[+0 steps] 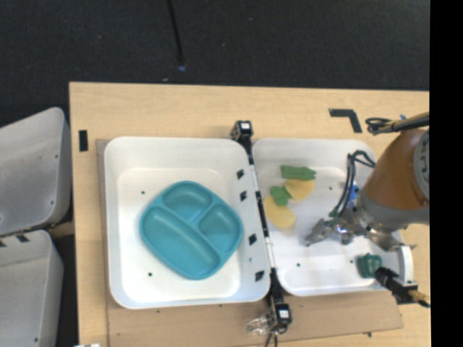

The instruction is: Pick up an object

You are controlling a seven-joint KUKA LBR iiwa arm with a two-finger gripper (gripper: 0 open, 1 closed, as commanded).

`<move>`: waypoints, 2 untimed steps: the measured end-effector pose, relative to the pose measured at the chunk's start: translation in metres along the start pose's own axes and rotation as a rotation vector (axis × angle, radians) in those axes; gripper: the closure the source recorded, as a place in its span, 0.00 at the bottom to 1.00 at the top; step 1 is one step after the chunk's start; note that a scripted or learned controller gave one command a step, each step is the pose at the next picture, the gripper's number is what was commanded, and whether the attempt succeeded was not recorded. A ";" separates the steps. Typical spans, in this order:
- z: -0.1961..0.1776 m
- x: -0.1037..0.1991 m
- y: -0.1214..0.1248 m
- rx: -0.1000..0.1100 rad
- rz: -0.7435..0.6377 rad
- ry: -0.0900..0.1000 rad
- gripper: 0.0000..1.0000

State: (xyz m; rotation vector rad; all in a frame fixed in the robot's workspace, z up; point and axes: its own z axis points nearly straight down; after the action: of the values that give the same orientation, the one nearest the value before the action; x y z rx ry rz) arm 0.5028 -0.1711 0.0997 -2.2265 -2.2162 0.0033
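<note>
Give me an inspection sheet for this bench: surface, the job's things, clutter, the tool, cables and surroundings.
Surface: wooden bench bearing a left bin and a right bin.
Job's things: green piece, two yellow pieces, small green piece, dark green object, all in the right bin.
Clutter: blue divided tray in the left bin.
Tool: tool low over the right bin, beside the yellow pieces; nothing seen between its fingers.
Cables: blue cable on the arm; black cable on the floor.
Surroundings: dark floor; grey panels at left.
</note>
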 end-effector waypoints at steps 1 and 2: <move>-0.012 0.000 0.001 -0.005 0.006 0.000 1.00; -0.075 -0.005 0.007 -0.010 -0.009 -0.002 1.00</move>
State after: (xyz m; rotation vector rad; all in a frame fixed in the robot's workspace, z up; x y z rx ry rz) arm 0.5100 -0.1760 0.1746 -2.2226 -2.2319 -0.0060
